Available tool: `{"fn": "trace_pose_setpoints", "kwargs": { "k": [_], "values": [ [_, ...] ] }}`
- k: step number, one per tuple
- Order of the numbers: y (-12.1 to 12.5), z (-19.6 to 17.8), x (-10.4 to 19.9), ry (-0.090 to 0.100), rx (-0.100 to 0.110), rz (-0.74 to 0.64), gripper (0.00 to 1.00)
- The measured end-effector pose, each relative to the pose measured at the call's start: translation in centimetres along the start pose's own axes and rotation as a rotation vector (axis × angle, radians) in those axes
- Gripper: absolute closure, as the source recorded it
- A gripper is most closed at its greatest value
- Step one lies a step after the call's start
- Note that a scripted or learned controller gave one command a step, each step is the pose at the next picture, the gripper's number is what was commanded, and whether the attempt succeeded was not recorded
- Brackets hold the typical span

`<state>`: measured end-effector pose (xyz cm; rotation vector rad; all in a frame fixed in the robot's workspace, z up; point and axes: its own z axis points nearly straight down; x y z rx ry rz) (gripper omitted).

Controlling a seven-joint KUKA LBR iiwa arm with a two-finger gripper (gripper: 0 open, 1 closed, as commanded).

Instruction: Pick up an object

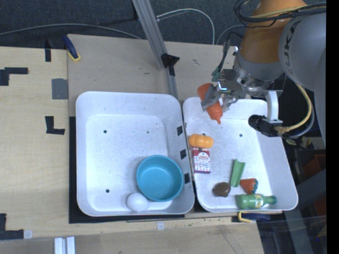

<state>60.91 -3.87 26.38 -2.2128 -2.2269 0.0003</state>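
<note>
A: Nearest to you, at the front edge of the right bin [275, 157], lies the green bottle [255, 200], on its side. Behind it come a red piece [248, 184], a brown lump [221, 189] and a green stick [237, 171].

B: And the thing you are picking?

A: It is the orange carrot [213, 110], at the back of the right bin, near its left corner. The gripper [220, 100] is on it, and the fingers seem clenched around its upper part.

B: How does it lie?

A: Its long axis is close to upright, a little tilted. The narrow tip points down toward the bin floor, the thick end is up between the fingers.

B: How should you do this step well?

A: Lift straight up and slowly, I think. The grasp is near one end, so the carrot may swing or slip. Keep it away from the bin wall, and check that the tip leaves the floor before you move sideways
</note>
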Motion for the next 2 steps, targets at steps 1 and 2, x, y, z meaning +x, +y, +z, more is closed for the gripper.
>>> {"fn": "trace_pose_setpoints", "kwargs": {
  "k": [1,2],
  "values": [
    [-1.1,1.6,4.6,0.0,0.002,0.0,1.0],
    [-1.4,3.3,9.8,0.0,0.003,0.0,1.0]
  ]
}}
